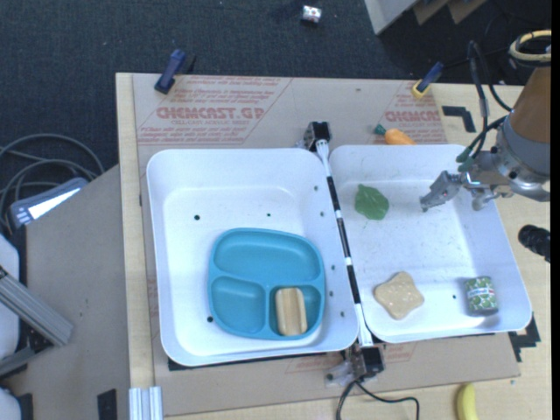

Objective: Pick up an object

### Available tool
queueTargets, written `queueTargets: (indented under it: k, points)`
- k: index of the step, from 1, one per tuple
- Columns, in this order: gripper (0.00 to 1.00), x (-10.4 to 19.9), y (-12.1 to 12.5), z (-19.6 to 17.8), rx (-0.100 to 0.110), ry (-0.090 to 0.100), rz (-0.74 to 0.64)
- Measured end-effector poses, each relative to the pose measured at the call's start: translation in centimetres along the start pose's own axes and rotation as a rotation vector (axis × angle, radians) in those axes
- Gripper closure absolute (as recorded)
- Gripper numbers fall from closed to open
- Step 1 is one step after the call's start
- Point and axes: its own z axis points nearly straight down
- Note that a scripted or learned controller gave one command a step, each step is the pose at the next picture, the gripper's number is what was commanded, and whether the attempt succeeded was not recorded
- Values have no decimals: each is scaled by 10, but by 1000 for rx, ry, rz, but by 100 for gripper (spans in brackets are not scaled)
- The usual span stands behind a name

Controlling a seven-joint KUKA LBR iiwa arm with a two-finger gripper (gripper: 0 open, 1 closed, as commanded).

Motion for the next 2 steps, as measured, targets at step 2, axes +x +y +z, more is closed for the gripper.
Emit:
queueTargets:
  k: [2]
  points:
    - [0, 45, -79, 138, 3, 2, 1]
